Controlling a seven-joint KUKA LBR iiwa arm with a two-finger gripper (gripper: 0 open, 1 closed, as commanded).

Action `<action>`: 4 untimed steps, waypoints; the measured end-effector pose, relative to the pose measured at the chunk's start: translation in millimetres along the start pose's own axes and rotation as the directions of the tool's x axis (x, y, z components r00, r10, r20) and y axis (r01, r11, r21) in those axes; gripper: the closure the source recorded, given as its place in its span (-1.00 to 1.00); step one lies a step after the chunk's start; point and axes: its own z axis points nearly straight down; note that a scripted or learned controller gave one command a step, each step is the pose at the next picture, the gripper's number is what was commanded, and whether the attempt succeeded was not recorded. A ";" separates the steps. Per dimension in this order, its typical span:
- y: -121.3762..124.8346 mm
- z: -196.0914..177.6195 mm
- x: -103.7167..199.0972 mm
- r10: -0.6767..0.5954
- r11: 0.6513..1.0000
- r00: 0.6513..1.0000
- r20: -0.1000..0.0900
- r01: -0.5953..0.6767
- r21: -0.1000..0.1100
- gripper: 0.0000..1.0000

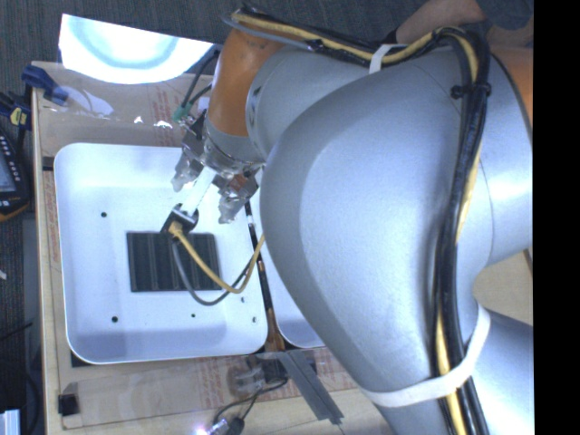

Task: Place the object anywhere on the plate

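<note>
**Spread gripper [201, 203] over the left bin [82, 243]**

The left bin holds a dark ribbed plate [154, 261] lying flat near its middle; just past the plate's upper right corner hangs the gripper, fingers [186, 172] spread, nothing visible between them; which thing is the object I cannot tell; a release would go best low and centred over the ribs.

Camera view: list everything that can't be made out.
Right bin: camera view, mostly hidden behind the arm; contents unknown.
Gripper: camera view, small and blurred; whether it holds anything is unclear.
Clutter left of the bench: camera view, cut by the frame edge.
</note>
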 end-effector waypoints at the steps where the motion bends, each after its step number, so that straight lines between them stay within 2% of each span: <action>1: -0.8 1.3 -73.1 -0.033 0.999 0.999 0.002 0.033 0.001 1.00; 2: -96.7 0.3 -62.1 0.180 0.984 0.984 0.004 -0.180 0.002 1.00; 3: -158.4 78.8 -23.1 0.319 0.948 0.948 0.007 -0.319 -0.001 1.00; 4: -120.2 9.9 -52.3 0.537 0.843 0.843 -0.002 -0.537 -0.004 1.00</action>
